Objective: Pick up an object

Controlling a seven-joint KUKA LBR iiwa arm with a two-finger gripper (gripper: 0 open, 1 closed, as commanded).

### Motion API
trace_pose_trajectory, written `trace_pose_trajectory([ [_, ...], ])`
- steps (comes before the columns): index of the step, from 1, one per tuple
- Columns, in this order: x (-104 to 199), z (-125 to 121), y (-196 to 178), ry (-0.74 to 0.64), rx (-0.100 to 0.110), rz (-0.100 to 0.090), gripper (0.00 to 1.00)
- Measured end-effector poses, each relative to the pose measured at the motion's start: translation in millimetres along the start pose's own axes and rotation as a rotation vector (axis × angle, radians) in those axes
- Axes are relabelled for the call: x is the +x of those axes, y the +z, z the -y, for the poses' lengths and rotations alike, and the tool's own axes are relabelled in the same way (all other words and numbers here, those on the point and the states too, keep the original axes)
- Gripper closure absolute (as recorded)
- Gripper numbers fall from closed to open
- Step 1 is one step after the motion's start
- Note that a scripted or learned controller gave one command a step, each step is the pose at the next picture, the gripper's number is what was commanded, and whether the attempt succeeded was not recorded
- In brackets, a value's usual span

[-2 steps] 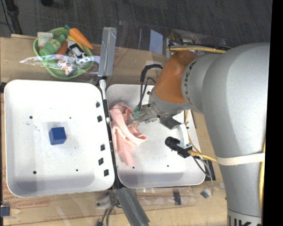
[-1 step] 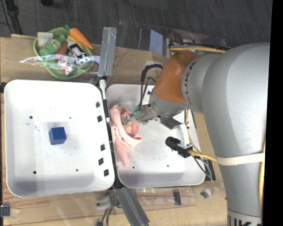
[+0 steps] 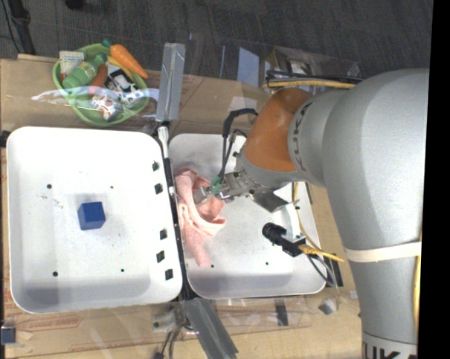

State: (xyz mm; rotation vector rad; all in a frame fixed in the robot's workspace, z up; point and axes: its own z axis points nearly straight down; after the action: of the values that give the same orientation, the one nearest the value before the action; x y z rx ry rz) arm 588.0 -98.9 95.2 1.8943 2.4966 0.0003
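A robotics lab: KUKA arm (image 3: 373, 189) over white bins (image 3: 29, 226) on a bench.

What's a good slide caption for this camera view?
Grey KUKA arm's gripper at crumpled pink cloth in right white bin; blue cube sits left.

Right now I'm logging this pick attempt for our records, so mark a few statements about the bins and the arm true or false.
1. The blue cube lies in the left bin. True.
2. The pink cloth lies in the left bin. False: it lies in the right bin, by the divider.
3. The gripper is over the pink cloth. True.
4. The green bowl sits inside the right bin. False: it stands on the bench behind the left bin.
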Motion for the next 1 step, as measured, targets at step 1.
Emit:
trace_pose_trajectory([
  [1,1.5,-0.7,-9.1,-0.003,0.003,-0.004,1.0],
])
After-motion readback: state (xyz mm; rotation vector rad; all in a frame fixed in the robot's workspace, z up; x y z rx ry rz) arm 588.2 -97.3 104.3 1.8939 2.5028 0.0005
